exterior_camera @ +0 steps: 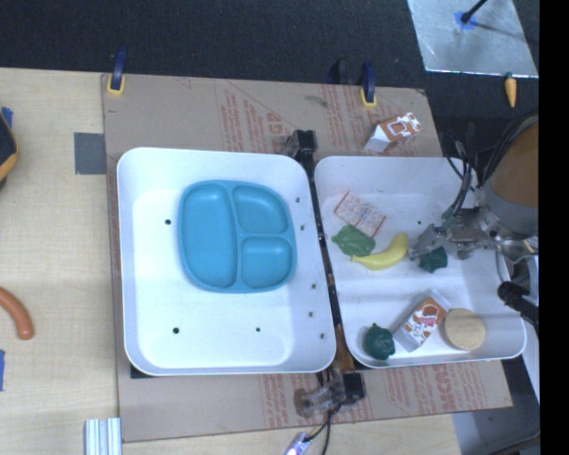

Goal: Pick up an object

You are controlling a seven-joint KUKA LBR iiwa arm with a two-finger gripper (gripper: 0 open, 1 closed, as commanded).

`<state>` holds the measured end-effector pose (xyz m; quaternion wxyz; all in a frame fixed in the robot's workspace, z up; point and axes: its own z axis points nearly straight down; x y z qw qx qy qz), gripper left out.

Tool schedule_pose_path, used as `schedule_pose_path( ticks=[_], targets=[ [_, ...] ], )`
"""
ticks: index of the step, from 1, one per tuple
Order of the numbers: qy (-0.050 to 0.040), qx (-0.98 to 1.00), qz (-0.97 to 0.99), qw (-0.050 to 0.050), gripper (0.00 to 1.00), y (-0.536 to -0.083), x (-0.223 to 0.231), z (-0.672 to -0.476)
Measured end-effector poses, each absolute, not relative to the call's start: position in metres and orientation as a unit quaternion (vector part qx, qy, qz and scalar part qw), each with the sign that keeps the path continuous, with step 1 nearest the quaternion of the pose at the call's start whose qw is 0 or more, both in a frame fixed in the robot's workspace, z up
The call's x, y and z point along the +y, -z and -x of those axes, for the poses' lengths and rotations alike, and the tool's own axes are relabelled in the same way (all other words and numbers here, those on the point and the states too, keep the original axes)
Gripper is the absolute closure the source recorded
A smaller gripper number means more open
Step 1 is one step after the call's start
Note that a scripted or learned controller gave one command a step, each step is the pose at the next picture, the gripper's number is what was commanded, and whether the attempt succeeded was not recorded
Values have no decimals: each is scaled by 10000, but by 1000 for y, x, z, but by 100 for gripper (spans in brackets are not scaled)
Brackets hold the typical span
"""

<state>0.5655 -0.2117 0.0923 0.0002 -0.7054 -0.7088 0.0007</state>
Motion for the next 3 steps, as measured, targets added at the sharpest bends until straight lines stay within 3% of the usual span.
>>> schedule_pose_path(
  ticks=[1, 2, 3],
  targets=[
    [-11, -7097, 7045, 8, 100, -102, -212, -566],
    [-9, -7095, 7047, 10, 100, -92, -123, -579],
    [0, -7090, 7052, 9, 100, -193, -41, -610]
  ],
)
